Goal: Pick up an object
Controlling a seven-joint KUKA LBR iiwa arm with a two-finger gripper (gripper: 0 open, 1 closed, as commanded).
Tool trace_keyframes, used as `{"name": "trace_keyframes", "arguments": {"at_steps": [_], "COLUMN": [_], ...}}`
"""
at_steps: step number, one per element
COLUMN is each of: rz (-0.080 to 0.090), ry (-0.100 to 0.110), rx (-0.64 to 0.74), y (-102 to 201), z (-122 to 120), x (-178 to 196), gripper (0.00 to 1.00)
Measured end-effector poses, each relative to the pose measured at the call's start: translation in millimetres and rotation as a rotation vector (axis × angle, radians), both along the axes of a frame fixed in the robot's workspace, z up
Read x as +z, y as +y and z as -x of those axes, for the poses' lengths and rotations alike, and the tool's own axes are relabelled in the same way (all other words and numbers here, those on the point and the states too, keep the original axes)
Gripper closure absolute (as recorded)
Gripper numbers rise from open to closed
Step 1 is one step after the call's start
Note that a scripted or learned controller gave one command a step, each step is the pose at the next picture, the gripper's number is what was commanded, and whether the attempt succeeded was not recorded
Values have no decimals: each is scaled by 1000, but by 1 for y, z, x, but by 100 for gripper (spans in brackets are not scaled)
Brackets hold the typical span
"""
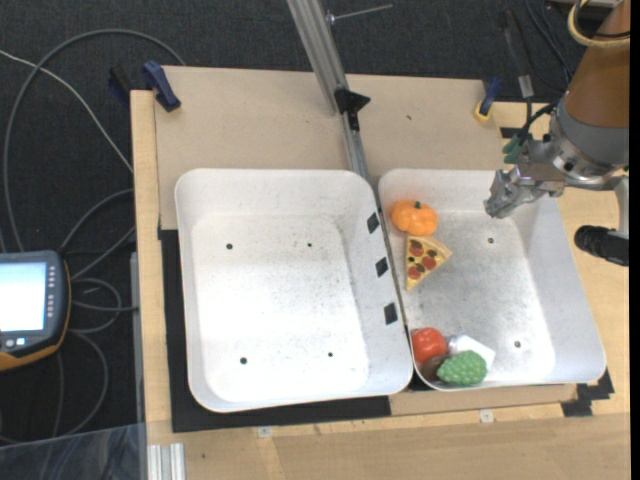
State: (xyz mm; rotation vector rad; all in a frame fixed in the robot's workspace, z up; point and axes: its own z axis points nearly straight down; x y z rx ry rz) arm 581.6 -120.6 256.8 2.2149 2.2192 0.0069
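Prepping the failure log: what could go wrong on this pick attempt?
1. The pincer hangs over bare floor in the right bin, apart from every object; a straight descent likely grabs nothing.
2. The red piece, white piece and green piece crowd the bin's near corner, so the wall may block a finger.

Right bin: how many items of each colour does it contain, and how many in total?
Orange: 1, pumpkin
Yellow: 1, pizza slice
Red: 1, tomato
Green: 1, bumpy toy
White: 1, small item
Total: 5
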Motion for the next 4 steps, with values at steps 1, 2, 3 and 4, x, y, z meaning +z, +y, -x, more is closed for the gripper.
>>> {"name": "trace_keyframes", "arguments": {"at_steps": [1,2,3,4], "rz": [-3,-3,-3,-4], "ry": [6,7,6,6], "rx": [5,5,4,5], "y": [54,106,148,205], "z": [-18,-31,-43,-65], "x": [-14,-26,-24,-31], "gripper": [100,100,100,100]}}
